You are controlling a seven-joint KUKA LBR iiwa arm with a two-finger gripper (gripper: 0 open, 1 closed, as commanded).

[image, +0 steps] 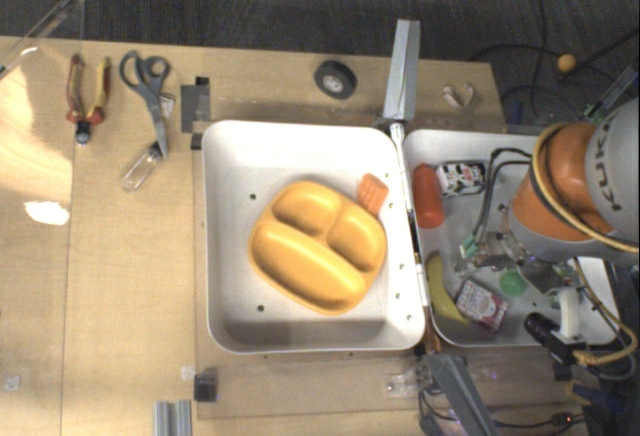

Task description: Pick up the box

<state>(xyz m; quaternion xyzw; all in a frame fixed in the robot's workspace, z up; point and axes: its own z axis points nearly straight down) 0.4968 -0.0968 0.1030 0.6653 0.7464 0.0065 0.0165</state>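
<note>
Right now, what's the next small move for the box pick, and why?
Probably lower the claw a little toward the box. The small purplish box lies flat in the right bin, beside the banana and just below the arm's wrist. The view shows nothing between the fingers, so no grasp yet.
</note>
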